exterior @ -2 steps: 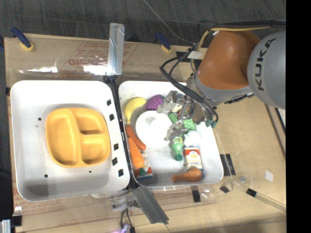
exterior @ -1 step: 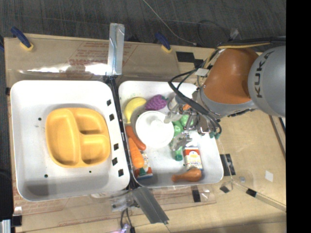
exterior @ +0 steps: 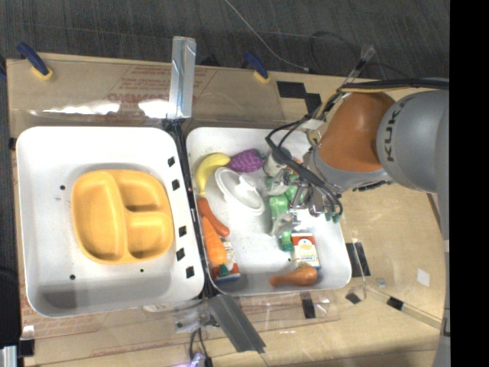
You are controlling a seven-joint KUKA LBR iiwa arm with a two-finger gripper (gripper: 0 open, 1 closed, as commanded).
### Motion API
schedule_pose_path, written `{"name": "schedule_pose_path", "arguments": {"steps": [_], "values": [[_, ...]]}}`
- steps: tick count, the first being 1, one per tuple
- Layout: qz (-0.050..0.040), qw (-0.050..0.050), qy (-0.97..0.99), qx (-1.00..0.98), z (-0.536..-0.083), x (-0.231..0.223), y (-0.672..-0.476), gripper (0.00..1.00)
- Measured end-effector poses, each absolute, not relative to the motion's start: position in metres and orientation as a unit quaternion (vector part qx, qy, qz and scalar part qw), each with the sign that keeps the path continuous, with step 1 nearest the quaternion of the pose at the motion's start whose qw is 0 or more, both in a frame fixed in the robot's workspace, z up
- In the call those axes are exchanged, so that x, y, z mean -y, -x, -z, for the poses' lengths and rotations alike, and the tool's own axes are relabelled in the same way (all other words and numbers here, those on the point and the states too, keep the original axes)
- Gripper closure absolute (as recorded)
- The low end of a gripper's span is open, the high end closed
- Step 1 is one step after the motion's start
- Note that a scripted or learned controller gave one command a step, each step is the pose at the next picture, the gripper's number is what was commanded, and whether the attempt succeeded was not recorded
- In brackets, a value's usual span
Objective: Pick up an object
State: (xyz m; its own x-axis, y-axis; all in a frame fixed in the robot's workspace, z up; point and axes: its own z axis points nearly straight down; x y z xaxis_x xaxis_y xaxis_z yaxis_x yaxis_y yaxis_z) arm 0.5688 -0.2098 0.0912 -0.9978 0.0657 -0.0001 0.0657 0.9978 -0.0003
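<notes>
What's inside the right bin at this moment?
The right bin holds a banana, purple grapes, a white cup, carrots, a small carton and green items. The arm covers the bin's upper right part.

Grey KUKA arm [exterior: 416,140], orange band, black cables.

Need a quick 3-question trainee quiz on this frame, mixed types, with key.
1. True or false: the yellow divided tray sits in the left bin.
2. Multiple choice: which lies nearest the right bin's front edge? A) the banana B) the purple grapes C) the orange carrot
3. Fill in: the arm reaches over the ____ bin.

Key: 1 true; 2 C; 3 right.
</notes>
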Motion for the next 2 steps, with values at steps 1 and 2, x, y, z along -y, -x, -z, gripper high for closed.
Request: {"name": "schedule_pose_path", "arguments": {"steps": [1,2], "values": [[-0.0001,0.004,-0.029,-1.000,-0.105,0.207,-0.573,1.00],[0.0014,0.005,-0.068,-0.998,-0.191,0.200,-0.561,1.00]]}}
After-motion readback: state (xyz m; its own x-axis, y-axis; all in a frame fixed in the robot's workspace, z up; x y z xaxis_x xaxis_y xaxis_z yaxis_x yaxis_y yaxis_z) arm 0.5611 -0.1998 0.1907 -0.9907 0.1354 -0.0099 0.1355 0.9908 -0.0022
